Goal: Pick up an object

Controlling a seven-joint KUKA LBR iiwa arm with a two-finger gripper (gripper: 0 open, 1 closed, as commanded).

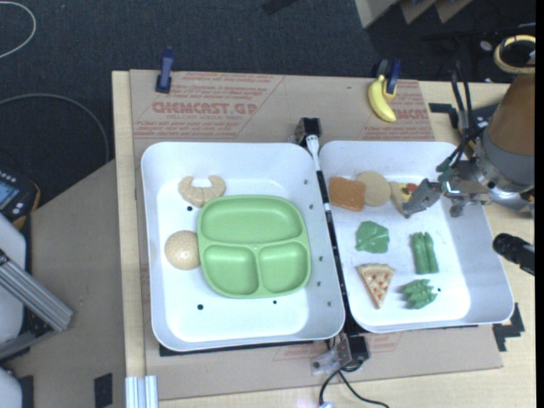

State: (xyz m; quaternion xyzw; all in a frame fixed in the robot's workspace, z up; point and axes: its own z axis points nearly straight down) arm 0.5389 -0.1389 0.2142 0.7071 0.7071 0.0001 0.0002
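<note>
Two bins (161, 253) — claw (418, 199) near right bin's top edge.

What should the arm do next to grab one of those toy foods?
Probably lower the tool a little toward the small items right beneath it, near the round beige piece in the right bin. It hangs at that bin's upper edge, and I see nothing gripped in it.

Arm (514, 134) cut off by right edge. We cannot tell pincer (418, 199) finger state: tips blurred. Small red-yellow item (405, 190) beside pincer partly hidden, kind unclear. Croissant (201, 189) lower edge tucked behind green tray (254, 245).
</note>
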